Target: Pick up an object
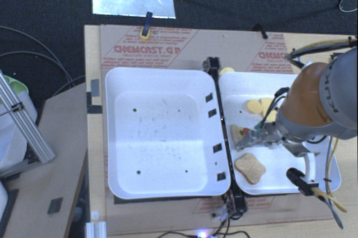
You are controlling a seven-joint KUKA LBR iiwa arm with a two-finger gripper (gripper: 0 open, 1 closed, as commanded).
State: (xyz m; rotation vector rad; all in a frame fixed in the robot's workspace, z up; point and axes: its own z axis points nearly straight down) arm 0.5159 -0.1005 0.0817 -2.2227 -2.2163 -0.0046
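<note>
The brown board [184, 46] under the bins says CHEMCAST GP in red letters. The arm [313, 102] bends low over the right bin [263, 81]. Its gripper [246, 141] points at a small toy [239, 131]; I cannot tell how open it is. A slice of bread [249, 167] lies just below.

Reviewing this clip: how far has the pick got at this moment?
Done: the arm is down inside the right bin, its gripper low beside a small yellow-green piece. In hand: nothing visibly between its fingers. Left: grasp and lift; the bread slice and yellow item lie untouched.
</note>
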